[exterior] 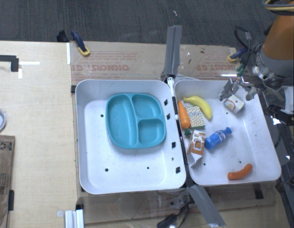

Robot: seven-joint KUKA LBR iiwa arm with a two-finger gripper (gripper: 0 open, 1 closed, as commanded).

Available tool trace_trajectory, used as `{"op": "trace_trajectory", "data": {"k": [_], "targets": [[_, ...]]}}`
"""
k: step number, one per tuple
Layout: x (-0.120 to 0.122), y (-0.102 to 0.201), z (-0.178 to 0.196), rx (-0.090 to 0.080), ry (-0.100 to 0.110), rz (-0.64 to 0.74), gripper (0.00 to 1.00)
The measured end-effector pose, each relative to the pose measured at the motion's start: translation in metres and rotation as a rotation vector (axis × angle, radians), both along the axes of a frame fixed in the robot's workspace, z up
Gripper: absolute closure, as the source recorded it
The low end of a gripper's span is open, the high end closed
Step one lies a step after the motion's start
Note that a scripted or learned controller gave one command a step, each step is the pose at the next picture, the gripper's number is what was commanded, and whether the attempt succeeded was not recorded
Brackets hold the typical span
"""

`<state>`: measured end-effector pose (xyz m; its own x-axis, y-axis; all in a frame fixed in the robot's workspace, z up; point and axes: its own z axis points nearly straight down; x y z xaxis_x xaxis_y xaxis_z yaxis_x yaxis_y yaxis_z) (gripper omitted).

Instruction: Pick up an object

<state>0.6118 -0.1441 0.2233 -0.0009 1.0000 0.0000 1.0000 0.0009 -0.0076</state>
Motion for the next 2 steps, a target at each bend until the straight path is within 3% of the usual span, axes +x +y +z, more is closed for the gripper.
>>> {"op": "trace_trajectory", "data": {"k": [1,2], "targets": [[0.0267,0.0221,-0.1226,0.000,-0.005,0.085,0.00],[0.0281,0.0193,-0.1133,-0.002,-0.006,0.082,1.00]]}}
